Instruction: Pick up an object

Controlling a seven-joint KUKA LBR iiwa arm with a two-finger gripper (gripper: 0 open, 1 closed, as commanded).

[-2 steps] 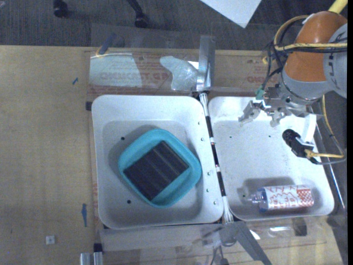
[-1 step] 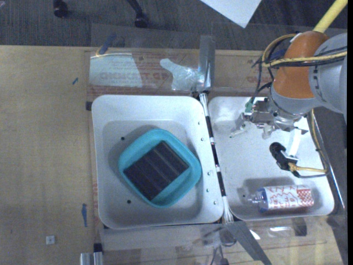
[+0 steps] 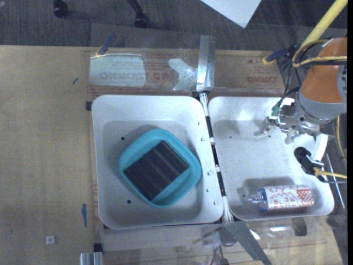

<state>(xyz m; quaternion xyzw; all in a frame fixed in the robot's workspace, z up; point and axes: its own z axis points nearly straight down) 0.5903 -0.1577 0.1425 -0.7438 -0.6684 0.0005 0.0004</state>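
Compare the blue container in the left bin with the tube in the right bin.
The blue container is squarish with rounded corners and a dark ribbed inset; the tube is a long cylinder with red-and-white print. The container looks much broader than the tube. The container sits turned diagonally mid-bin; the tube lies on its side along the near wall of the right bin. Both rest untouched, apart from the gripper.
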